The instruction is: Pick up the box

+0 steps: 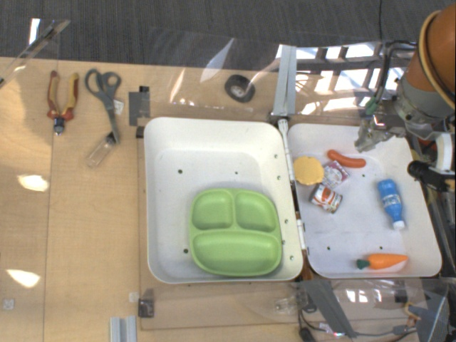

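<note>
Glossy green plastic tray point(235, 231) in smooth white bin point(164, 212) on pale wood bench point(71, 226).

Right bin point(427, 258): clearances
Middle floor left open; left side crowded by box point(335, 173), can point(326, 199), sausage point(346, 159) and yellow disc point(309, 169).

The wooden bench point(71, 226) bears two white bins point(164, 191), pliers point(60, 100) and scissors point(105, 95).

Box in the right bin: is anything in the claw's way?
Nothing lies on top of the red-and-white box. The claw hangs over the bin's far corner. Between them lie an orange sausage and a silvery packet. The packet seems to touch the box.
</note>
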Tool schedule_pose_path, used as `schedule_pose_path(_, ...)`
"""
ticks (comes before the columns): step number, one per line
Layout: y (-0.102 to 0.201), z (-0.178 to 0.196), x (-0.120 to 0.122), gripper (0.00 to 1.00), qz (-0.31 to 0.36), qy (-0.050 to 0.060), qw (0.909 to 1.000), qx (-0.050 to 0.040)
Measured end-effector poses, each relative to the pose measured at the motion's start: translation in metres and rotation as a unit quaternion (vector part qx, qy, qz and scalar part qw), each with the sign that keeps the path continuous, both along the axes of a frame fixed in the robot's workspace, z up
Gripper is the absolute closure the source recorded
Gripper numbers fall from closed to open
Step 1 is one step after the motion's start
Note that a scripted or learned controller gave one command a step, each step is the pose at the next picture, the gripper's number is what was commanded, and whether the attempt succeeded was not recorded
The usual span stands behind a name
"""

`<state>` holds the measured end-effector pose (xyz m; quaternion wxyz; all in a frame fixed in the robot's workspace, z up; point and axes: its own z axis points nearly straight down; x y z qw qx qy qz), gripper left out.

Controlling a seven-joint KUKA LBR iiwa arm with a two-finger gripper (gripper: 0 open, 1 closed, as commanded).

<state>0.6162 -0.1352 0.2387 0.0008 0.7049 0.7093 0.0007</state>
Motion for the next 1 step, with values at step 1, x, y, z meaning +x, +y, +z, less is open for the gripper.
schedule_pose_path(1,-0.0075,-0.1330,-0.0060,0.00,-0.056,-0.011,0.9984,-0.0013)
